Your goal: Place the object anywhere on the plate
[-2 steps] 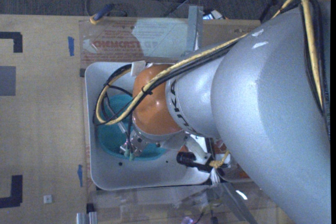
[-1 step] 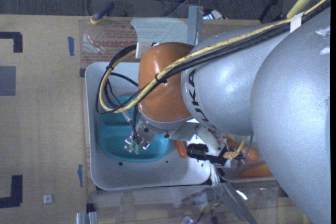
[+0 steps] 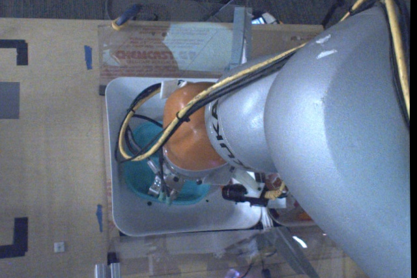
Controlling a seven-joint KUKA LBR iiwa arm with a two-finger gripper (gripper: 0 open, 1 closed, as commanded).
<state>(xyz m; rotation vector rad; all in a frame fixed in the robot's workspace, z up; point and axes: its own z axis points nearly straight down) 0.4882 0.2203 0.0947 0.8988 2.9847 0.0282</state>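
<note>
A: Where does the plate (image 3: 140, 172) lie from the hand (image 3: 158, 187)?

B: Straight under it. The teal plate sits in the left part of the white bin (image 3: 117, 101), and the arm (image 3: 260, 120) comes in from the right, its orange band (image 3: 186, 130) hanging right over the plate.

A: And the object? Is the hand gripping it?

B: I cannot tell. The wrist hides the tips, and no object shows clearly; the move seems to be straight down
</note>
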